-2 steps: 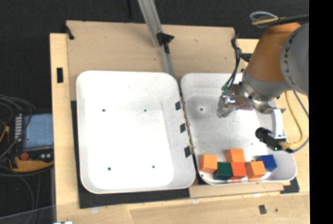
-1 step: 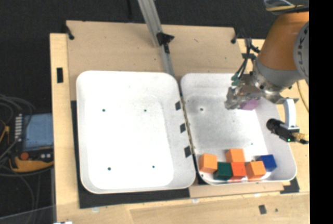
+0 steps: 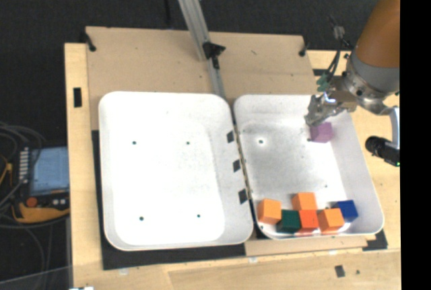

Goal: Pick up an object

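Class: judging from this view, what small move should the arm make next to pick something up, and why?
Probably a short descent onto the purple block. The gripper sits right at its upper-left edge in the right bin, and nothing shows between its fingers, so no grasp is confirmed.

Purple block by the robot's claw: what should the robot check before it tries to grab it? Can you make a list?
1. Purple block is in the right bin, on the bin floor: ok.
2. Gripper is right above the purple block's upper edge: ok.
3. Purple block sits between the fingers: cannot tell, the gripper hides that part.
4. Purple block has room around it, away from the pile of orange, green and blue blocks at the bin's near edge: ok.
5. Purple block is clear of the bin's right wall: ok.
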Controlling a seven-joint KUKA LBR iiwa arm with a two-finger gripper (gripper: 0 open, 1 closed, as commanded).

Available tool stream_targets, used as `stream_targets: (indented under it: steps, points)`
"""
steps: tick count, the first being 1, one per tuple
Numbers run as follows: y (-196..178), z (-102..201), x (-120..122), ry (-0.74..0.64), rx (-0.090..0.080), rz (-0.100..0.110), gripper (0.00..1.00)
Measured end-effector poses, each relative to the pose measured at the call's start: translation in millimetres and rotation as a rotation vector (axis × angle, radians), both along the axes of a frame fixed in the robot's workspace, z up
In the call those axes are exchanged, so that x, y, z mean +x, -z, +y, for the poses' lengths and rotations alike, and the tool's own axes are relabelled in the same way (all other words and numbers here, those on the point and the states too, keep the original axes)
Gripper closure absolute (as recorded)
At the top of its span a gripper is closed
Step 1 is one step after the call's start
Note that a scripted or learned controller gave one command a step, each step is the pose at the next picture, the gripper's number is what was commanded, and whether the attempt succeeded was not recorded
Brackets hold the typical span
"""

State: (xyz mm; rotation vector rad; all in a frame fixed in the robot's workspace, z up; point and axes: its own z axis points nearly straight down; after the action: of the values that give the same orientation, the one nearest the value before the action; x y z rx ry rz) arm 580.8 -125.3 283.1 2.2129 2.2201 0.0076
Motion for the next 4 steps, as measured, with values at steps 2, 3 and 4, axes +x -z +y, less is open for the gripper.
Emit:
stream_targets:
  steps: [2, 3, 4]
  points:
    - [-9, 48, 17, -0.002, 0.000, 0.006, 1.00]
    - [12, 98, 22, -0.002, 0.001, 0.010, 1.00]
    - [14, 141, 38, -0.002, 0.001, 0.007, 1.00]
